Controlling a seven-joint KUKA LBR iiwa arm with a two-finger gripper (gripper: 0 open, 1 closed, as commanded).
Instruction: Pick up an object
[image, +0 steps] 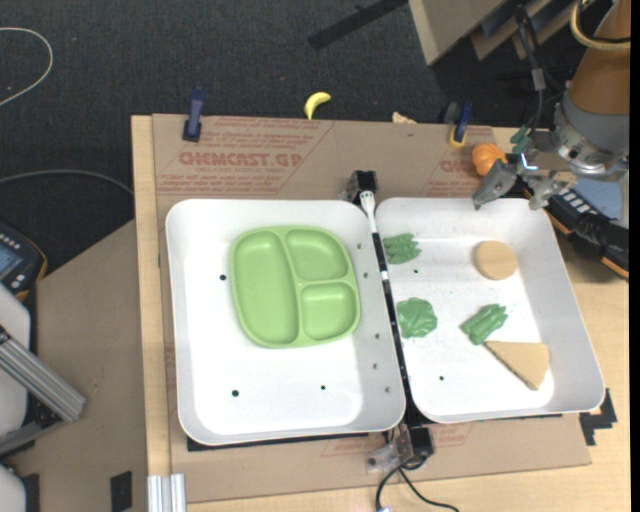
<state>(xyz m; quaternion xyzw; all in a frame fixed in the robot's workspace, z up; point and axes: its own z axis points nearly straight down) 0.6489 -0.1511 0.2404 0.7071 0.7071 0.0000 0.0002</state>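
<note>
Writing first: your brown cardboard sheet (300, 150) under the bins carries reddish print reading "CHEMCAST", followed by letters that look like "G.P"; a second, fainter patch of print sits at its far right and can't be read.

Counts for you. Two shallow white plastic bins: the left bin (200, 380) and the right bin (570, 330), touching along their inner edges. One pale green plastic plate with three compartments (295, 285) lies in the left bin, nothing in its wells.

Right bin holds five loose pieces: three green leafy toy vegetables — far-left piece (400, 248), middle piece (416, 318), right piece (485, 322) — one round tan biscuit-like disc (495, 260), and one tan wedge shaped like a cheese slice (522, 360). The wedge lies just beside the right green piece.

Two blue clamps (193, 115) pin the far edge of the cardboard. One small yellow banana-shaped toy (316, 102) lies on the dark floor beyond it.

Gripper (512, 185): it hangs over the far rim of the right bin, fingers splayed wide, nothing between them, well apart from the disc.
</note>
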